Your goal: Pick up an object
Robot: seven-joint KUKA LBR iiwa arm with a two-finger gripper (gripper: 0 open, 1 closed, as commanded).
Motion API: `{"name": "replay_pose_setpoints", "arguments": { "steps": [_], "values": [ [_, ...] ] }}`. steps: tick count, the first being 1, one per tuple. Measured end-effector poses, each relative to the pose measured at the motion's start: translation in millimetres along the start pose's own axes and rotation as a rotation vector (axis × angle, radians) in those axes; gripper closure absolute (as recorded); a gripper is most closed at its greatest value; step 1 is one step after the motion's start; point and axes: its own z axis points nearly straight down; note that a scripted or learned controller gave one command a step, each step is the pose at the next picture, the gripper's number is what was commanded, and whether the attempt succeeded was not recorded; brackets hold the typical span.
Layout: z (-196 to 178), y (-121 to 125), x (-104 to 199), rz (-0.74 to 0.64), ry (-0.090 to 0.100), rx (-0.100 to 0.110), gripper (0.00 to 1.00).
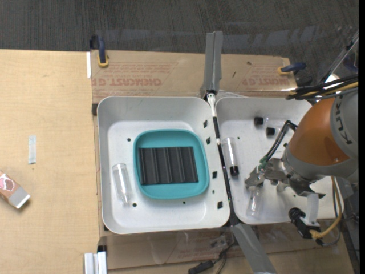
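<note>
Arm (322, 138): being the part nearest the lens, it is looming large over the right bin (242, 110), its orange band covering much of that bin's right half. It is reaching in from the right and bending down, likely so the wrist can work low over the bin floor.

Gripper (255, 181): it is hanging just above the clear tube (252, 203), at the tube's upper end. How far it is spread I cannot tell; the metal parts are blurring together against the white floor, and nothing is visibly being held.

Clear tube: it is lying on the floor near the front of the right bin, the likeliest thing to be picked, judging by where the tool is hovering.

Pen (230, 154): a slim pale stick with a dark tip is lying along the left wall of the right bin, apart from the tool.

Dark bits (259, 120): two small dark objects are sitting near the back of the right bin; too small to name.

Left bin (108, 153): it is holding a teal tray (169, 165) with a dark ribbed inside, and a clear cup (121, 178) lying beside the tray's left edge.

Hidden: the arm is covering whatever is lying under it in the right bin, and the frame's right edge is cutting that bin off.
</note>
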Motion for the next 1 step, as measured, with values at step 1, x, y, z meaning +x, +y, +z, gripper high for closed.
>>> {"name": "replay_pose_setpoints", "arguments": {
  "steps": [1],
  "values": [
    [-0.5,63.2,-73.9,-0.007,-0.001,-0.001,0.0]
  ]
}}
